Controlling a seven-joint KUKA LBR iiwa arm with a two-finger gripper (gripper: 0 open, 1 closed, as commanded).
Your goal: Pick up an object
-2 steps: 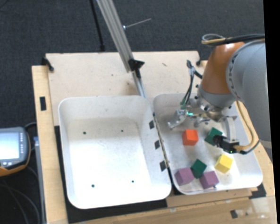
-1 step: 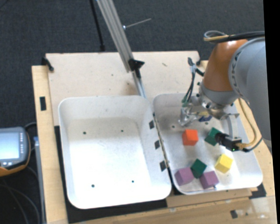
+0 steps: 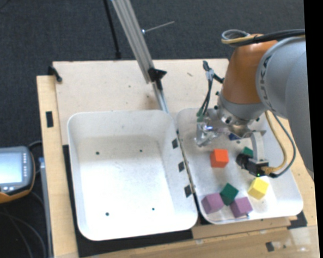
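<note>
The claw [image 3: 205,133] hangs low over the right bin [image 3: 286,208], too blurry to tell if it is open or shut, with an orange block [image 3: 219,158] just below it and purple [image 3: 212,203], green [image 3: 229,193] and yellow blocks [image 3: 258,189] farther down.

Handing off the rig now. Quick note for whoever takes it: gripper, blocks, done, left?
Gripper: low over the far end of the right bin; whether it is open or shut cannot be told, and no block is seen in it.
Blocks, all in the right bin: orange block just in front of the gripper; yellow block, green block and two purple blocks near the front rim.
Left bin: no blocks in it.
Done: arm is over the bin.
Left: grasp and lift a block; the orange one looks nearest.
</note>
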